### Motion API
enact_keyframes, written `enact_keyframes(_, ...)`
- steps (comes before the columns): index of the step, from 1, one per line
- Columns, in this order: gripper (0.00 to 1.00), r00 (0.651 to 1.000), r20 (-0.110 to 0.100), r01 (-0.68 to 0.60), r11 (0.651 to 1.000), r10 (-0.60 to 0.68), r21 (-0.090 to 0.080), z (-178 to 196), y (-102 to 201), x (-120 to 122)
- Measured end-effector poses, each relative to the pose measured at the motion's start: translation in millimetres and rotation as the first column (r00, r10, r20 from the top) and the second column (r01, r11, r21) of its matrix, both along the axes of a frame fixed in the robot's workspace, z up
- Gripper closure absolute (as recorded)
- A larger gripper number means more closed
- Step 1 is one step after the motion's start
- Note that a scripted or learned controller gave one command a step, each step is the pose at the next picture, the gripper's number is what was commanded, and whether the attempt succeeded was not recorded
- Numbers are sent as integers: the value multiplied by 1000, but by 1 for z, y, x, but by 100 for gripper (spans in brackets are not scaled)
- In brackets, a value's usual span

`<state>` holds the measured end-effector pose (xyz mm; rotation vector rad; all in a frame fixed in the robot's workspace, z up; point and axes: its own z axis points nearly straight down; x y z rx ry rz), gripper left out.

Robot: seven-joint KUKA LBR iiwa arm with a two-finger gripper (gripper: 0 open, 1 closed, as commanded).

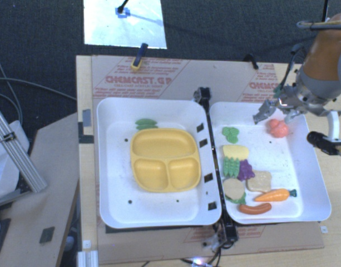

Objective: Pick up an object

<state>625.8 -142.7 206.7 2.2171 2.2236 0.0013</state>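
Tool hangs over right bin's far edge.

One fixed camera looks down at a slant from above the worktop, far enough to take in both white bins whole.

Pink rounded toy lying near the right bin's far edge, loose on the white floor, well apart from the food pieces clustered toward the bin's near-left corner
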Motion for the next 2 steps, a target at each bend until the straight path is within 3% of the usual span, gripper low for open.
enact_keyframes(1, 0, 1000, 0, 4, 1000, -4, -1, -98, -55, 41)
enact_keyframes(2, 0, 1000, -7, 5, 1000, -5, 1, -115, -65, -33)
